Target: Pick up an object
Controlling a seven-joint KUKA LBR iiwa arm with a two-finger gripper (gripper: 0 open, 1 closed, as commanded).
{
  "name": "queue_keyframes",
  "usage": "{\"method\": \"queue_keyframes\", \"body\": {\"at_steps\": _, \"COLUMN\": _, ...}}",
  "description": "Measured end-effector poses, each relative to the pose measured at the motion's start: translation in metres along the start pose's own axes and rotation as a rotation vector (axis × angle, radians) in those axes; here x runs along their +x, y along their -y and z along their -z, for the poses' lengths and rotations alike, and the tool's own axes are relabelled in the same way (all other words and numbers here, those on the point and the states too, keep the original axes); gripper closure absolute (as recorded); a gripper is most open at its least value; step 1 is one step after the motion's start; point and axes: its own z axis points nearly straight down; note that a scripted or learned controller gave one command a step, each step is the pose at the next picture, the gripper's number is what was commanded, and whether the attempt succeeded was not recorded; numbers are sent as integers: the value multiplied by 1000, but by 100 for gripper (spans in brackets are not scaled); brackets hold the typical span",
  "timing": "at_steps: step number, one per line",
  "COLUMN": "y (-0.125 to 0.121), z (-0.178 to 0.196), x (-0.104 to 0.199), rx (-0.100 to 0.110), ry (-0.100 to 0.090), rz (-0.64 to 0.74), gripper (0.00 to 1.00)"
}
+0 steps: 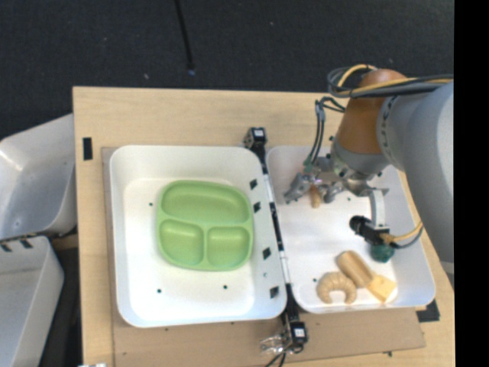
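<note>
Croissant (pixel 337 287), bread roll (pixel 354 267), cheese wedge (pixel 381 287), jaws (pixel 313 193) indistinct

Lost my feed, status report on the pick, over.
Pincer low in right bin, far end. Food items untouched at near edge. Green plate in left bin. Nothing blocking.

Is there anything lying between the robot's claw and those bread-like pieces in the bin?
Nothing visible. The gripper hangs over bare floor of the right bin; the croissant, roll and yellow block sit nearer its front edge.

Your view is evenly lit from overhead; white bins (pixel 122 205) read bright, nearly washed out. Shadows are faint. Slight softness throughout, background dark.
</note>
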Motion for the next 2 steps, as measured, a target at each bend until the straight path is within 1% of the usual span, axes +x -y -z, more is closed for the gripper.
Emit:
{"method": "queue_keyframes", "body": {"at_steps": 1, "y": -1, "z": 14, "x": -1, "rx": -7, "ry": -1, "rz": -3, "gripper": 100}}
{"method": "queue_keyframes", "body": {"at_steps": 2, "y": -5, "z": 75, "x": -10, "rx": -9, "ry": -1, "rz": -2, "gripper": 100}}
